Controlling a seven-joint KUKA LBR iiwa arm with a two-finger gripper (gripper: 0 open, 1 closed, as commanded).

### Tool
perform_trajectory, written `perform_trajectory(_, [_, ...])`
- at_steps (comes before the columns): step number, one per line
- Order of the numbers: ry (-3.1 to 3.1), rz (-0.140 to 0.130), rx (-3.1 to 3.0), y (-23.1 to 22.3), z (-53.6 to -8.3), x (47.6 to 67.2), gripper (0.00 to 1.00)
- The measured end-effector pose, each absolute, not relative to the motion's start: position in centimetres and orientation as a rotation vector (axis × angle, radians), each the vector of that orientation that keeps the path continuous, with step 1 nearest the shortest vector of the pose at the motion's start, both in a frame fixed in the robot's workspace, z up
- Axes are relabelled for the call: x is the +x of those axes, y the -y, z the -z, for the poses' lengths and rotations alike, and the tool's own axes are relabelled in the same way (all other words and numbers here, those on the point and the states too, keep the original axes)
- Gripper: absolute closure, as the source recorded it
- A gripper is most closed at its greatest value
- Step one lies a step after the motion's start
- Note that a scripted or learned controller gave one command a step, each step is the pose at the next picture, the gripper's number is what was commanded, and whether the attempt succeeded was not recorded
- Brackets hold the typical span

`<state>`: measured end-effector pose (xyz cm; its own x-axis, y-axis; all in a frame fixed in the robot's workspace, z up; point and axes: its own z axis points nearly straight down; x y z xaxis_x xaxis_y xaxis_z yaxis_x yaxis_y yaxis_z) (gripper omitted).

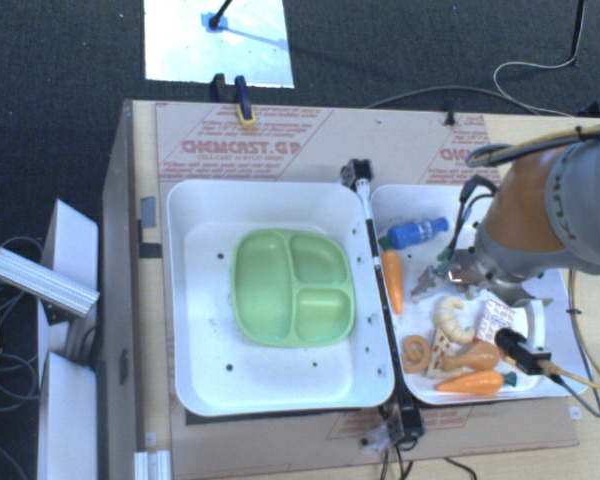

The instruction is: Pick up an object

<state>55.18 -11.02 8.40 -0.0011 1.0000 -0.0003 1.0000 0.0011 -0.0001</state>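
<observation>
Bench (280,138) topped with printed brown board; left bin (195,298) and right bin (405,200) touching, side by side.

Your green three-compartment plastic plate (293,287) lies in the left shallow white bin (205,230); the blue plastic bottle (417,233) lies in the right shallow white bin (400,203).

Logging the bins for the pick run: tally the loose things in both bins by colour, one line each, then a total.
Green: 1, the divided plate in the left bin.
Blue: 1, the bottle in the right bin.
Orange: 2, the carrot by the divider and the carrot at the near edge.
Tan or cream: 3, the pretzel, pastry, croissant.
Total: 7 told apart; others are hidden under the arm.
</observation>
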Motion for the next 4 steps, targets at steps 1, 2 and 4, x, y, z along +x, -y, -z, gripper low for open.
perform_trajectory(1, [-2.249, 0.047, 2.244, 10.3, -7.8, 65.9, 0.00])
perform_trajectory(2, [-2.240, 0.045, 2.237, 8.9, -7.9, 66.0, 0.00])
perform_trajectory(4, [-2.222, -0.001, 2.216, 13.4, -14.5, 60.9, 1.00])
